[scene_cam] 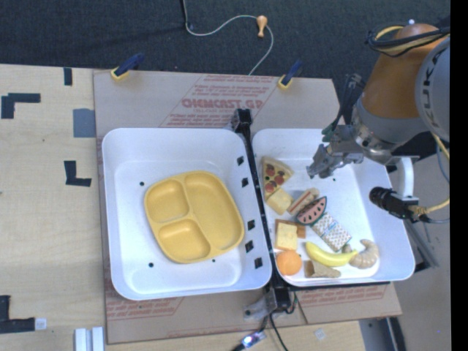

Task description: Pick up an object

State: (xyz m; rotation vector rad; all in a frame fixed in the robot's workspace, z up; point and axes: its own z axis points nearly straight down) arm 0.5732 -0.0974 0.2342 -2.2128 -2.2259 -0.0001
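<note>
Hovering tool (322, 168) above toy food (307, 221)

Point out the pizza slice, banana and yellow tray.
pizza slice (276, 173), camera view, middle of its topping.
banana (327, 254), camera view, middle of its curve.
yellow tray (193, 216), camera view, ridge where its compartments meet.

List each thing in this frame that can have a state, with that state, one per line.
gripper: raised over the right bin's far end, nothing seen between its fingers.
yellow tray: flat in the left bin, its three compartments bare.
pizza slice: lying flat in the right bin.
watermelon slice: lying among the other toy foods.
banana: on its side near the front wall.
orange: resting in the right bin's front corner.
</note>
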